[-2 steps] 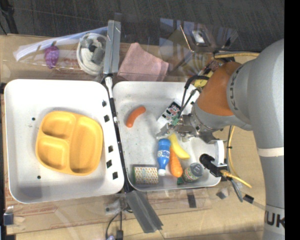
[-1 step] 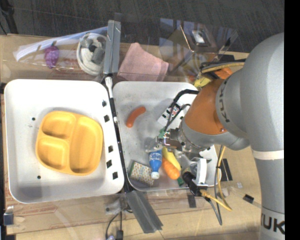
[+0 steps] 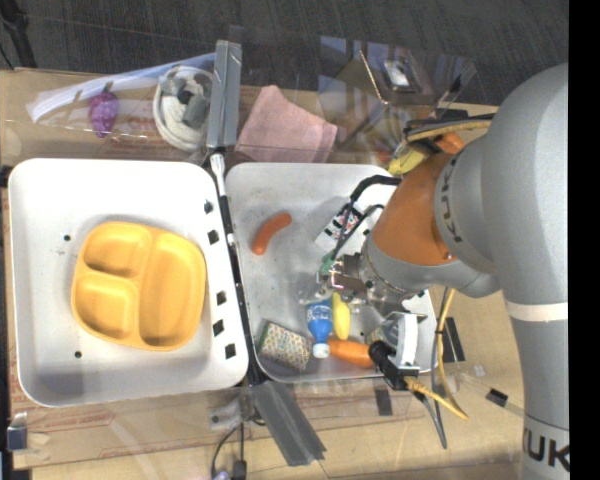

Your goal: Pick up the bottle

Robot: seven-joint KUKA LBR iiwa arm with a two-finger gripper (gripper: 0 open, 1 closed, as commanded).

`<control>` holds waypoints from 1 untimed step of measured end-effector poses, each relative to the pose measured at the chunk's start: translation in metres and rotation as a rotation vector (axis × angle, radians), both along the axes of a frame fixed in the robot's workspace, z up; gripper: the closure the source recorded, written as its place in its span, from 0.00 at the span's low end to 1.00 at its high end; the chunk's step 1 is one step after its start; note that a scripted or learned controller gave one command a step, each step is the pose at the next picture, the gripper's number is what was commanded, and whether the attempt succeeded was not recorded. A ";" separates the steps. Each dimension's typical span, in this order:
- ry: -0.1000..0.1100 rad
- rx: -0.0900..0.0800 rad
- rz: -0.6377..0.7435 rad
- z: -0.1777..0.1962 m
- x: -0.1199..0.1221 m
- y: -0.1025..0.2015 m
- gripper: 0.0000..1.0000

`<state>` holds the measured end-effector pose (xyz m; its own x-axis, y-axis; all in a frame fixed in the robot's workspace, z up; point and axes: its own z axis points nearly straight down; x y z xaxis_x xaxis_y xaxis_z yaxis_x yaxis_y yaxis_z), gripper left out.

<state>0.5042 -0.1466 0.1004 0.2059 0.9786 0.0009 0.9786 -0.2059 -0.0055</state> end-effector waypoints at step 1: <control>-0.003 -0.001 0.047 0.175 0.030 0.052 1.00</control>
